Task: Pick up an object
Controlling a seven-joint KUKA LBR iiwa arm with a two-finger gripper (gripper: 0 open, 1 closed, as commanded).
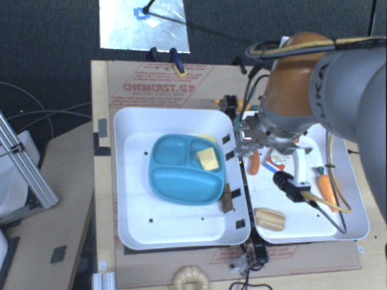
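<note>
Gripper (254,144) low over upper-left part of right bin (357,222), centre-right of frame. Open or closed: can't tell, hidden under wrist. Likeliest target: small red-orange piece (254,161) just below it, close to the bin's left wall. Alt. picks lower in frame: carrot (326,189), bread roll (270,219). Risk of clipping the wall w/ piece so near it. Risk too of rolling it aside on descent and closing on nothing.

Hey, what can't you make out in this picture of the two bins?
Camera view:
- Back of the right bin: covered by the arm.
- Pale ring at the bottom edge: cut off by the frame.
- Brown thing beside the blue plate: too small to identify.
</note>
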